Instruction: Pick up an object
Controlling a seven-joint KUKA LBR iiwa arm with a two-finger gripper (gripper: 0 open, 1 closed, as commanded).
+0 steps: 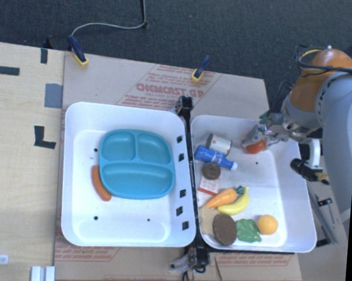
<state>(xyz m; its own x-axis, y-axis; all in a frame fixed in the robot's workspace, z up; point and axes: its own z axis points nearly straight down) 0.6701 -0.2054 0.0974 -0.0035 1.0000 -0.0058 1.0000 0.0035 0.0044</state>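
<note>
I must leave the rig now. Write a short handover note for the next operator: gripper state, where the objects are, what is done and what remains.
Gripper: over the far right corner of the right bin, with a small red-orange object at its tip. A firm grasp is not clear.
Right bin holds: white cylinder, blue bottle, carrot, banana, brown disc, green piece, orange ball.
Left bin holds: blue divided plate, with a sausage beside it.
Done: arm brought to the red-orange object.
Left: confirm the grasp and lift the object.
</note>
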